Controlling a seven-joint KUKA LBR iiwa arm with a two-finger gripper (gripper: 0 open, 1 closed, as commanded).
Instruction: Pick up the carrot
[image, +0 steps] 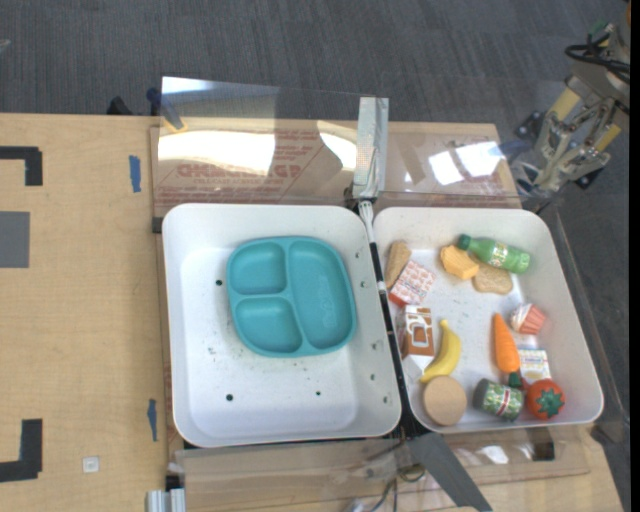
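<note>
My claw (582, 118) sits up at the far right corner of the scene, off beyond the back edge of the right bin (575, 330), over the dark floor and well apart from everything in the bins; from this angle I cannot tell whether it is released or clenched, and nothing shows in its grip. The carrot (505, 345) lies in the right bin, toward its right front part, running roughly front to back with its green top at the near end. Just beyond that top stands a green can (498, 398) on its side, with a red tomato (545, 397) beside it in the front corner. A banana (443, 352) curves just left of the carrot, apart from it, above a round tan bun (445, 400). A green bottle (495, 254) lies near the bin's back wall. The left bin (190, 330) holds a teal divided plate (292, 296), set toward its back half.
</note>
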